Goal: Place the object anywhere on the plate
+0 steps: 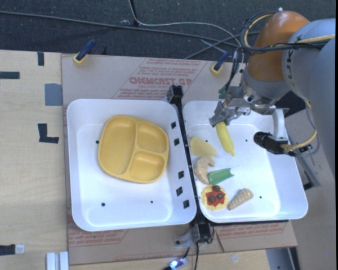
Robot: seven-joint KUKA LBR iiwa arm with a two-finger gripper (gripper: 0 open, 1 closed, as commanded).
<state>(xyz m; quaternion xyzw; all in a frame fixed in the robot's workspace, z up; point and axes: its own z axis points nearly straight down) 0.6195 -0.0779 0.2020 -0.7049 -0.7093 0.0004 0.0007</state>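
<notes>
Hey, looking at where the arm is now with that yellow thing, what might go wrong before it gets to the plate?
The gripper pinches the yellow corn-like piece by its top end alone, so it might swing or slip free. The piece hangs above the right bin, and the black divider stands before the yellow plate: a low carry might clip it. A drop here would likely land near the pale yellow piece.

The grey two-finger gripper (223, 118) grips the top of a yellow toy corn cob (226, 139) over the right white bin (281, 198). The yellow three-section plastic plate (133, 148) sits in the left white bin (81, 167).
</notes>
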